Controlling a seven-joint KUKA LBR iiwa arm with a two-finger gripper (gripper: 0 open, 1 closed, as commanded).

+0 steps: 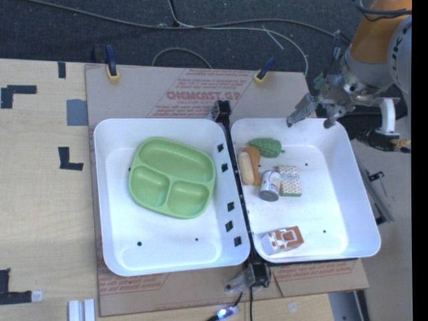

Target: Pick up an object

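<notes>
Two bins side by side. Left bin (114, 246) holds a divided plate (172, 177). Right bin (354, 199): toy carrot (249, 166) by the divider, leafy thing (265, 146) behind it, can (269, 185) beside what looks like a packet (289, 180), small carton (281, 240) up front.

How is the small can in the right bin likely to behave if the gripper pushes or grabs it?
The can lies on its side, so it would probably roll when nudged. Its shiny round wall looks slippery. It touches the patterned packet, which may shift too.

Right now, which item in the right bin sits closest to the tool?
The green leafy piece, at the far end of the cluster and nearest the tool. The carrot-like piece, can and small carton lie further toward the near edge.
</notes>
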